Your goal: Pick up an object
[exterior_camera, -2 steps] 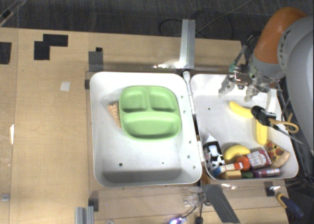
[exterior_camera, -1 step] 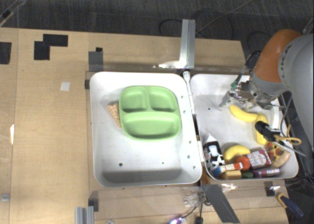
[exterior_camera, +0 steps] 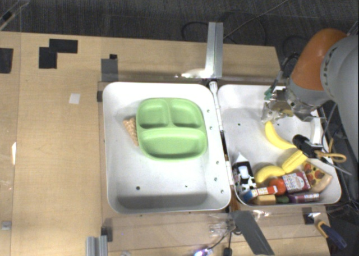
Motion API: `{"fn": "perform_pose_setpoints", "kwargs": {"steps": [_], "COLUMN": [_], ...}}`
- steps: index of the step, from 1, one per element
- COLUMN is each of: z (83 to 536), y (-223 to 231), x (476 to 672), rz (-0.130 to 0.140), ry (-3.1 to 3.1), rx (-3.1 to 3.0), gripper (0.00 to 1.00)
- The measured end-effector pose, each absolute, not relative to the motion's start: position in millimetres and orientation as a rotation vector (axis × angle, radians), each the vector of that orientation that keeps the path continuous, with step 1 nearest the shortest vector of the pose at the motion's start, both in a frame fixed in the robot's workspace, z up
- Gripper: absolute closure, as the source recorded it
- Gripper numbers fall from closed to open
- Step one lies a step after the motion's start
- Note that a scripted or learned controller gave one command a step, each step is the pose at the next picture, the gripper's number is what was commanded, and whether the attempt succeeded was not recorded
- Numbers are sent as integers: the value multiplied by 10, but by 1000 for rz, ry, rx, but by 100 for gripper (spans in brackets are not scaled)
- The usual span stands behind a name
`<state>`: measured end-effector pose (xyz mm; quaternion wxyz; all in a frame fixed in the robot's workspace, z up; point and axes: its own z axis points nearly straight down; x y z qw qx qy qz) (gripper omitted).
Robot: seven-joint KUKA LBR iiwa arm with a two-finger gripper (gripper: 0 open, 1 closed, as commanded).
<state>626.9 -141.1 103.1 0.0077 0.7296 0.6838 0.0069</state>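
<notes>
**Arm reaching in from the right, wrist turned downward**

The grey KUKA arm [exterior_camera: 343,64] enters at the right edge of the camera view, its rounded orange band [exterior_camera: 315,61] sitting just above the wrist. Below the band, the wrist tips down and toward the left. The small metallic two-finger gripper [exterior_camera: 275,110] hangs at its end, low and pointed downward. The gripper appears small and partly blurred at this slant.

The counter [exterior_camera: 50,154] looks like pale matt wood, the two white bins [exterior_camera: 168,196] smooth plastic with a soft sheen, the green divided tray [exterior_camera: 170,128] matt plastic, the upright post [exterior_camera: 215,47] at twelve o'clock brushed metal, and the bananas [exterior_camera: 277,137] smooth-skinned.
</notes>
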Motion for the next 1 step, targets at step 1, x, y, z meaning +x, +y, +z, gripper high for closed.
{"fn": "perform_pose_setpoints", "kwargs": {"steps": [1], "z": [874], "y": [-1506], "x": [6713], "rz": [8], "ry": [2150], "rx": [2282], "gripper": [100]}}
